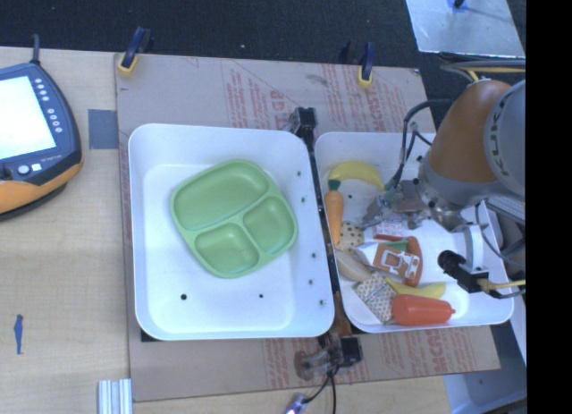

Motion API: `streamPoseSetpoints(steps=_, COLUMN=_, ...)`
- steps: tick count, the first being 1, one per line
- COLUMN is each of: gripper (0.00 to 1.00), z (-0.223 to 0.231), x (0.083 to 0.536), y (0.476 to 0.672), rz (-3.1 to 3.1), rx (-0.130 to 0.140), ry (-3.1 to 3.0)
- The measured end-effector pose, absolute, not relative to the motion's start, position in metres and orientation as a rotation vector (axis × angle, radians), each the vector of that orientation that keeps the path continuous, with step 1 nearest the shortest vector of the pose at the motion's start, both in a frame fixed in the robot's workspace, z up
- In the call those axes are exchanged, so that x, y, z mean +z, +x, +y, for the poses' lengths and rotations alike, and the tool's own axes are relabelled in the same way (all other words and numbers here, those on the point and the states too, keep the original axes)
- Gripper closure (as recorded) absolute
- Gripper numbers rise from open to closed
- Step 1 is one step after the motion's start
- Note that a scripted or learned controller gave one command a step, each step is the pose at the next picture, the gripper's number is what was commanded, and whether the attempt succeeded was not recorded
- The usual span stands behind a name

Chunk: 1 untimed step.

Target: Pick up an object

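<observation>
Clearly the arm (474, 144) had its wrist low over the middle of the right bin (500, 314), reaching in from the right, with the gripper (393, 211) down among the toy food. Whether the claw was open or closed could not be told at this slant, and nothing could be made out between its tips.

The candidates for picking all lay in that right bin. A banana (355, 172) sat at the far left corner, with a carrot (333, 211) just near of it along the left wall. A red packet (399, 260) lay in the middle, just near of the gripper, and a red pepper (422, 310) rested against the near wall with a patterned cracker (375, 298) to its left. The left bin (143, 224) held a green divided plate (234, 216).

By their look these were light, hollow plastic toys, stiff and smooth, so likely slippery. The carrot seemed best taken across its narrow middle; the rounded pepper would tend to squirt out of a pinch. The flat packet offered little edge to grasp, and the crowding meant neighbours could be nudged.
</observation>
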<state>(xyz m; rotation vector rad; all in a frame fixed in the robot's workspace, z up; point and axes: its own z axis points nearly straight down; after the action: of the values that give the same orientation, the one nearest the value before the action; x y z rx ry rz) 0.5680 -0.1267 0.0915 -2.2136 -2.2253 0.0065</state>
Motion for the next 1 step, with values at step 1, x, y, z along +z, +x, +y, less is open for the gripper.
streamPoseSetpoints(steps=1, gripper=0.0, z=-0.1519, x=0.092, y=0.6226, rz=-2.224, rx=0.003, ry=-2.216)
